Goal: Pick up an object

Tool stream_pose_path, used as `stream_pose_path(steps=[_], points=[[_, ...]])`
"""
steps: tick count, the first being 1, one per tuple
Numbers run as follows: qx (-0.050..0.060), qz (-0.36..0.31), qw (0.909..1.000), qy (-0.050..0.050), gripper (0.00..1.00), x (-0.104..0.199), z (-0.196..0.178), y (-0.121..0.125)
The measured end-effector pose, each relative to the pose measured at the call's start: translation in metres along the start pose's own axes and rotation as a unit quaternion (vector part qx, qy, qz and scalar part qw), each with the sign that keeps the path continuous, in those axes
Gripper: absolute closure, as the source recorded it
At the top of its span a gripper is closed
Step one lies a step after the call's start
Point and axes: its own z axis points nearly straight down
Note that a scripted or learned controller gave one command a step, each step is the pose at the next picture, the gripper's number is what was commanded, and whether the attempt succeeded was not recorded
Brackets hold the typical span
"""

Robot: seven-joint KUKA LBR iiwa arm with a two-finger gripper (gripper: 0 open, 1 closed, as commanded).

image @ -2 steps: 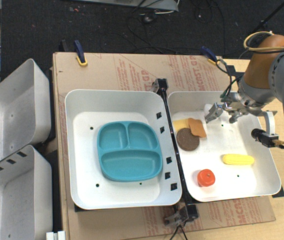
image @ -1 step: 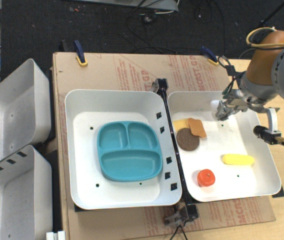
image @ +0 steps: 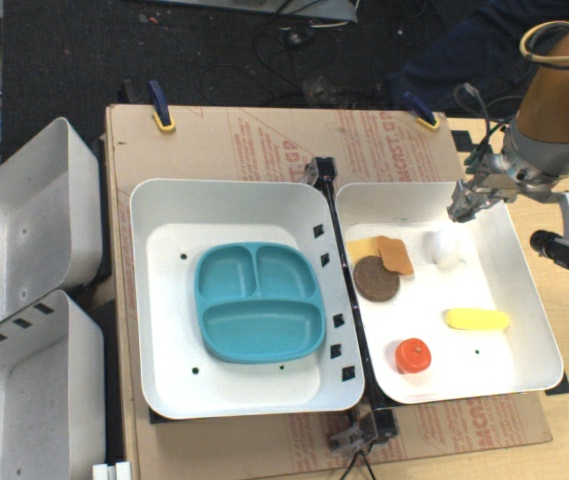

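five loose items in right bin (image: 524, 298), one blue tray (image: 260, 302) left; claw (image: 463, 208) grip perhaps empty, can't tell.

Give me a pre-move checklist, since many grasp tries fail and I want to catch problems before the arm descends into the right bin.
1. Gripper over the right bin: ok, at its far edge.
2. Gripper carrying nothing: cannot tell.
3. White object near the gripper, apart from others: ok.
4. Yellow object and red object lie separate: ok.
5. Brown disc free of the tan piece: not ok, they touch.
6. Teal tray clear of the arm's path: ok, left bin.
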Motion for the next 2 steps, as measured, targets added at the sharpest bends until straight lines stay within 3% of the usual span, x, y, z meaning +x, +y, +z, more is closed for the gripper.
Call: stream_pose_path(steps=[1, 2], points=[[0.000, 0.000, 1.0000, 0.000, 1.00, -0.0003, -0.0541, 0.0019], [0.002, 0.000, 1.0000, 0.001, 1.00, -0.0003, -0.0633, 0.0029]])
